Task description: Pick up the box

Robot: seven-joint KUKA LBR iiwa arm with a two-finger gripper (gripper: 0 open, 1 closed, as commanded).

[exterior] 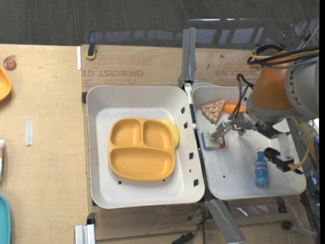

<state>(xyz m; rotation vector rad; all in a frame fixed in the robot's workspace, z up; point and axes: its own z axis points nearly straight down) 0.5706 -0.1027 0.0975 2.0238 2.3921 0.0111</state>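
The box [208, 141] is small, white with blue and red print, and lies flat at the left side of the right bin [238, 184]. My gripper [222, 131] hangs low just above the box's upper right corner, reaching in from the right under the grey and orange wrist [271, 93]. The box rests on the bin floor. The view is too small to show how the gripper meets it.
A pizza-slice toy [213, 109] and an orange piece [231, 108] lie at the back of the right bin, and a blue bottle [261, 170] lies front right. The left bin [99, 111] holds a yellow divided plate [142, 149] over a yellow object [174, 131].
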